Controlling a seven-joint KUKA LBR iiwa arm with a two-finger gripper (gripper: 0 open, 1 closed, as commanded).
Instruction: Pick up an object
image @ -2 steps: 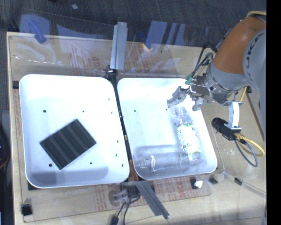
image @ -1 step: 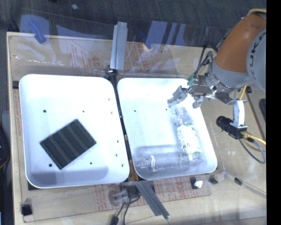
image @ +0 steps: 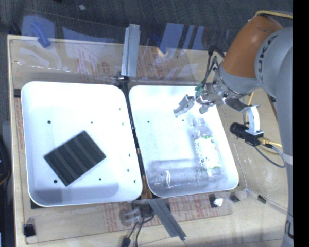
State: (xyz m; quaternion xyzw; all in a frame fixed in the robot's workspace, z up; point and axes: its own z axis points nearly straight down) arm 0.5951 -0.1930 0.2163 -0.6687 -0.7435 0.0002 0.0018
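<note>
Clear glossy plastic bottles (image: 195, 161) lie in a smooth white bin (image: 144, 138).

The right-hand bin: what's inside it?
Two clear plastic bottles lie in the right bin: a labelled bottle and another bottle along the near wall. The gripper hovers over the far end, hiding that corner.

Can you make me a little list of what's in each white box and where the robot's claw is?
left bin: one flat black ribbed pad, lying at a slant
right bin: two clear plastic bottles
bottle one: has a pale label, lies along the right side
bottle two: lies along the near edge, its end touching bottle one
gripper: over the far part of the right bin, above the top of bottle one
held in gripper: nothing seen between the fingers
arm: reaches in from the right
</note>
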